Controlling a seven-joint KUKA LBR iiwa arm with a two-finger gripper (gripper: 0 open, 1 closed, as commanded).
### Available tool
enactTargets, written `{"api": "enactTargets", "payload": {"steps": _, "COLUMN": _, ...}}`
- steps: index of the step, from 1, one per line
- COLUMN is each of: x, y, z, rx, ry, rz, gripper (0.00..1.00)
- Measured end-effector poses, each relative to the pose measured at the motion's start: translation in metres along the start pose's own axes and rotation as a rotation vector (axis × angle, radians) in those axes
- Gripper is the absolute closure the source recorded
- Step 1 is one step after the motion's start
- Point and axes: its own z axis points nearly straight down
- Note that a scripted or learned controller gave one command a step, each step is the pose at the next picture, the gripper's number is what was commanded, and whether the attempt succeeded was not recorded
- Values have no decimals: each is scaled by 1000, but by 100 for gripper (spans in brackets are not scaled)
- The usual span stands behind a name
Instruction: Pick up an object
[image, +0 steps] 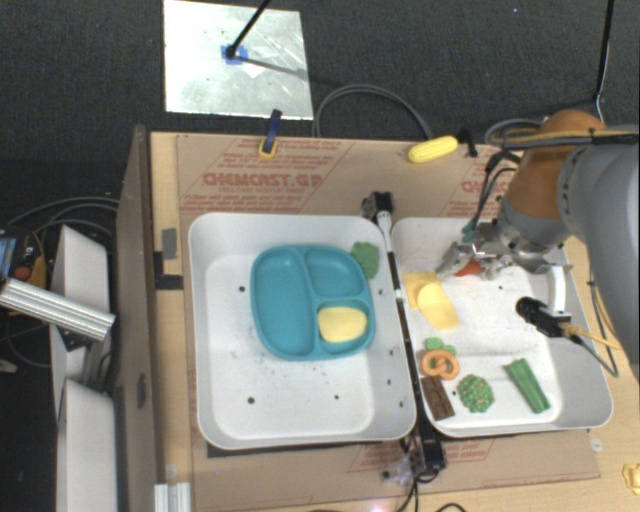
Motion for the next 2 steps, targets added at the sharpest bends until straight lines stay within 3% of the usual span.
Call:
{"api": "enactTargets", "payload": {"steps": 1, "x": -18, "y": 28, "z": 1, "rx": -5, "ry": -2, "rz": 2, "gripper": 0}}
{"api": "enactTargets", "payload": {"steps": 2, "x": -18, "y": 28, "z": -11, "rx": -6, "ry": -4, "rz": -2, "gripper": 100}}
